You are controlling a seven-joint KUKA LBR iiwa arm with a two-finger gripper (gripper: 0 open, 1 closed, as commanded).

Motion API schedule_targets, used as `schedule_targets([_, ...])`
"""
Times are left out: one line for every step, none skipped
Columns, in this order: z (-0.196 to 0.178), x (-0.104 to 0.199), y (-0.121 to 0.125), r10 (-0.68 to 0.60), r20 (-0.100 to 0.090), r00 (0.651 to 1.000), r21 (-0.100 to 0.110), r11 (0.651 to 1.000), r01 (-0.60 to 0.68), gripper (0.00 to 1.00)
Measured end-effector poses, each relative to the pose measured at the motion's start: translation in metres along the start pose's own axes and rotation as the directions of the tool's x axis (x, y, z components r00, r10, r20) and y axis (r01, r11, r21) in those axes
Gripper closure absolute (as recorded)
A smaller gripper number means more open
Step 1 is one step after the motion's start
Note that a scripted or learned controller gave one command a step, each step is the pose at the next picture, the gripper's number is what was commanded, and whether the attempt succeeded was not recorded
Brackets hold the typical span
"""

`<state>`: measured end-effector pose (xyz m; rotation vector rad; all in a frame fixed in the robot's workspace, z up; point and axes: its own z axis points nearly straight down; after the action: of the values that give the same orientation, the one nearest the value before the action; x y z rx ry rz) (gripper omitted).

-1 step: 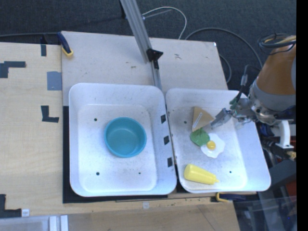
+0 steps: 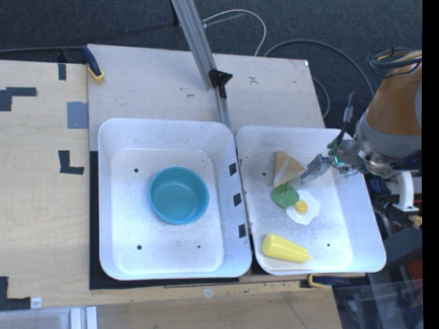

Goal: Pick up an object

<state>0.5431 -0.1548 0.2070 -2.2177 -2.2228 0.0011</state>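
The right bin [image 2: 357,245] holds a tan wedge [image 2: 286,166], a green leafy piece [image 2: 284,197], a fried egg toy [image 2: 302,209] and a yellow corn-shaped piece [image 2: 284,249]. My gripper [image 2: 314,169] reaches in from the right, low over the bin, its dark tip just right of the tan wedge and above the egg. Nothing shows between its fingers. A blue bowl [image 2: 179,195] sits in the left bin [image 2: 123,142].
A slanted metal pole [image 2: 199,36] with a black clamp crosses the back of the bench above the seam between the bins. Cables loop behind the right bin. A yellow-and-blue clamp [image 2: 92,64] sits at the far left corner.
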Motion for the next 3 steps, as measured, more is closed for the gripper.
schedule_targets([0.052,-0.007,-0.008,0.002,0.000,1.000,0.006,1.000,-0.002,0.00])
schedule_targets([0.112,-0.008,-0.017,0.002,0.000,1.000,0.004,1.000,-0.002,0.00])
schedule_targets([0.114,-0.008,-0.015,0.001,0.003,1.000,-0.006,1.000,-0.001,0.00])
